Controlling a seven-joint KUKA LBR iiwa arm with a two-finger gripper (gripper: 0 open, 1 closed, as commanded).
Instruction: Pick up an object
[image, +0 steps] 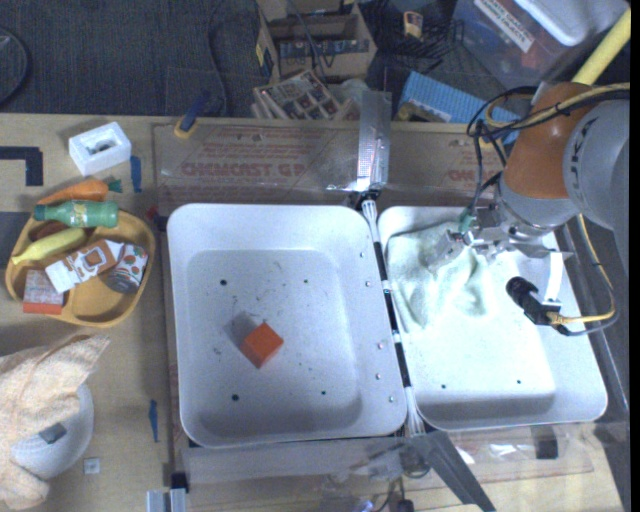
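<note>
Two shallow white bins sit side by side on the table (90, 135), their inner rims almost touching along a narrow seam. In the left bin (200, 240) an orange block (264, 344) lies on the floor, a little left of the middle and toward the near side. It rests flat, turned so its corners point roughly toward the bin's walls like a diamond. It looks about as wide as it is long, so I can pick out no long axis. A small grey patch lies just beside it on its upper left. Open floor surrounds the block on every side, and it stands well apart from all four walls.

In the right bin (520, 400) a crumpled white cloth (440, 275) fills the far left part, bunched against the wall by the seam and trailing down toward the middle. The near half of that bin's floor is bare.

The arm (560, 150) comes in from the right, its orange band above the far right corner of the right bin. The pincer (478, 240) hangs over the upper edge of the cloth, at or very near the fabric. Whether its tips are apart or closed I cannot tell from here, nor whether they have any cloth between them. A black cable end (525, 293) dangles just below the wrist, over the bin's right side.

Off to the left, a yellow bowl (100, 310) holding toy food sits near the left bin's outer wall.
</note>
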